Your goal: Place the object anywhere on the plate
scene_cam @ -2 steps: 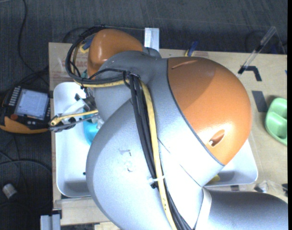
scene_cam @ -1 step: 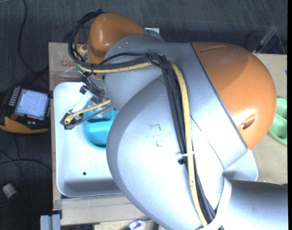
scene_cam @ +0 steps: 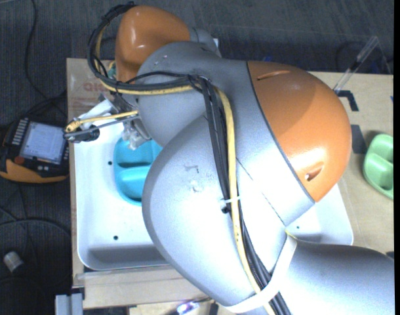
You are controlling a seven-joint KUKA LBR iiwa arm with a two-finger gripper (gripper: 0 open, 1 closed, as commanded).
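Plate (scene_cam: pixel 131 172): blue, lying in the left white bin (scene_cam: pixel 95 228), half hidden under the arm (scene_cam: pixel 252 176).
Object: nowhere to be picked out, cannot tell if on the plate.
Jaws: masked by the arm, state impossible to tell.
Progress: unconfirmed, placement likely underway.

A round, glossy light-blue plastic plate (scene_cam: pixel 133 171) lies flat on the floor of the left shallow white bin (scene_cam: pixel 95 235), toward that bin's far half. Much of its right side is hidden, so only its left part and a darker band across it show.
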